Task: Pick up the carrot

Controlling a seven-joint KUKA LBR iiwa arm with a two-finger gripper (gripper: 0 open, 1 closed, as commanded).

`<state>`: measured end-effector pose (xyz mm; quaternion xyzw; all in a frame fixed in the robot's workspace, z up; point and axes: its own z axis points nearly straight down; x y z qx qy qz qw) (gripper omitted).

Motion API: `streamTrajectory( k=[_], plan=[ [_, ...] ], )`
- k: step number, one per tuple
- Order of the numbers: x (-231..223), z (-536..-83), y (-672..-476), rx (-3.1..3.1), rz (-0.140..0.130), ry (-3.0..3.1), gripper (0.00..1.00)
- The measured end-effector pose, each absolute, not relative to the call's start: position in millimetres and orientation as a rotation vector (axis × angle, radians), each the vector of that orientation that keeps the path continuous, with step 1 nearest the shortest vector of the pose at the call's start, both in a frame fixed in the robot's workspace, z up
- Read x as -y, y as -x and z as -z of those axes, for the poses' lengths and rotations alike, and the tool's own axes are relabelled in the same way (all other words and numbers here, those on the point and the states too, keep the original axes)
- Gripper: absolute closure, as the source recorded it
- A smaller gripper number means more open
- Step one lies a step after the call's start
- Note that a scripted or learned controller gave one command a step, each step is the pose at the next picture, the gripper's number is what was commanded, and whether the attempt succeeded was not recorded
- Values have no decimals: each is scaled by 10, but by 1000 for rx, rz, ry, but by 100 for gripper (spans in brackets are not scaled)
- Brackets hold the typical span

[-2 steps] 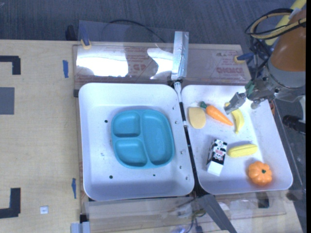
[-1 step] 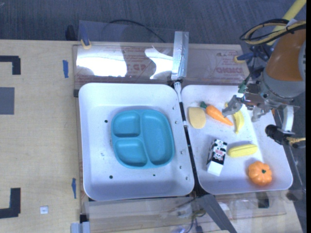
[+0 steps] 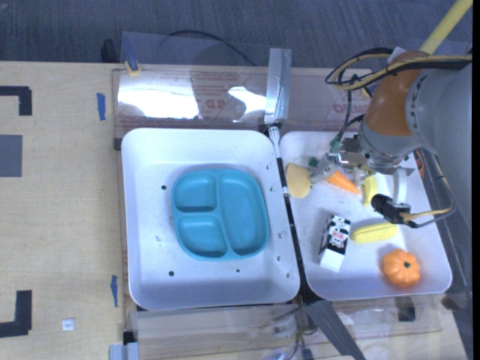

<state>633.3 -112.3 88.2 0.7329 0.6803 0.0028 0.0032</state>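
Carrot [image 3: 344, 181] is seen lying in the upper part of the right bin [image 3: 435, 276], just beside a pale yellow item [image 3: 298, 180]. Gripper [image 3: 351, 161] is poised directly over its upper end. Whether anything is held cannot be told. Step judged: approach and grasp. Next, a firm closure on the carrot is called for, then a straight lift clear of the corn [image 3: 374, 233].

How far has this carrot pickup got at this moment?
Done: the arm has reached into the right bin, with the end effector right above the carrot. In hand: closing in on it. Left: gripping and lifting; the carrot lies on the bin floor.
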Motion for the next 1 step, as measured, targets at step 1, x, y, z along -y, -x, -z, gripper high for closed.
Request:
streamTrajectory(
  k=[1],
  plan=[
    [1131,-976,-6322,-2134,-3,-2299,100]
  ],
)
